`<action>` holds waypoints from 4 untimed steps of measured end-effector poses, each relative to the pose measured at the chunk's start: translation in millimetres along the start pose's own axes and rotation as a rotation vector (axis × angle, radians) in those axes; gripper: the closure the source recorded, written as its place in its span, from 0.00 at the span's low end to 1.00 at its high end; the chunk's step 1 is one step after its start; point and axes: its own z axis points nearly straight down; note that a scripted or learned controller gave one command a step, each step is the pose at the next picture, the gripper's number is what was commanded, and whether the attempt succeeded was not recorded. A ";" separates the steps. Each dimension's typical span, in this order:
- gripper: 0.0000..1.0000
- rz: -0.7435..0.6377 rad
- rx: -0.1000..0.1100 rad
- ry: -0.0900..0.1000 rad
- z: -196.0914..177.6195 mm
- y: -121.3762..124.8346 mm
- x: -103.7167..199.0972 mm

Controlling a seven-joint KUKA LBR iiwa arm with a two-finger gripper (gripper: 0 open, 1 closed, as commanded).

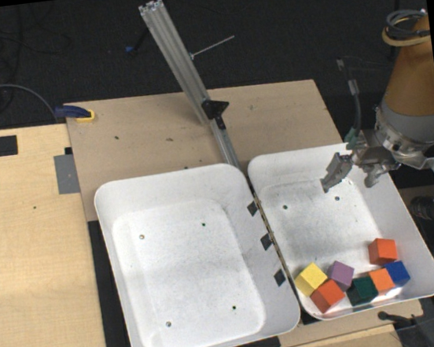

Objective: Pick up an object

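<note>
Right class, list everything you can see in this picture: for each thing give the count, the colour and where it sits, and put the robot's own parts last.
Bins: 2, white; left bin, right bin, side by side on the bench.
Blocks: 7, all in the right bin's near corner: yellow block, purple block, red block, green block, orange block, blue block, red-orange block.
Metal rail: 1, grey, slanting above the bins.
Clamp: 1, blue and yellow, bench's far left corner.
Arm: 1, orange and grey, at right.
Gripper: 1, grey, open above the right bin.
</note>
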 end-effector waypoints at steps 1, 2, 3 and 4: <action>0.00 -0.010 0.008 0.003 64.6 -0.3 37.2; 1.00 -0.002 0.003 0.001 50.9 0.5 32.5; 1.00 -0.014 0.004 0.003 68.7 4.7 134.2; 1.00 -0.014 -0.008 0.002 -22.3 27.9 199.4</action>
